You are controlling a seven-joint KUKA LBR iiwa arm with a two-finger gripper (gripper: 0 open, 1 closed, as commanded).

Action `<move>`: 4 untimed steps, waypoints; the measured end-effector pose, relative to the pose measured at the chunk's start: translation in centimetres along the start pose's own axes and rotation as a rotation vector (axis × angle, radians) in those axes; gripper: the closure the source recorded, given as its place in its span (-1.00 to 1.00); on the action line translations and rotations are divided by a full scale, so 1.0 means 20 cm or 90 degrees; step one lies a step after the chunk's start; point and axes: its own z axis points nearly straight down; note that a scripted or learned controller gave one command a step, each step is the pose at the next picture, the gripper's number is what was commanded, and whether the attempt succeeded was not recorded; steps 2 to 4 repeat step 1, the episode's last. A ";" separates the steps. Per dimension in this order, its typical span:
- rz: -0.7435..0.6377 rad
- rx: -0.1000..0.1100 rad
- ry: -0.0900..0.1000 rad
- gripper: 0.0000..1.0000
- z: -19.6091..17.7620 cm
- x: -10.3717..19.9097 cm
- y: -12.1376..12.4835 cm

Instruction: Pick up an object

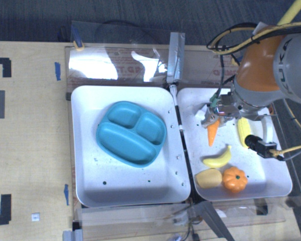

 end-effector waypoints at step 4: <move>0.000 0.001 0.000 1.00 -0.04 0.00 0.00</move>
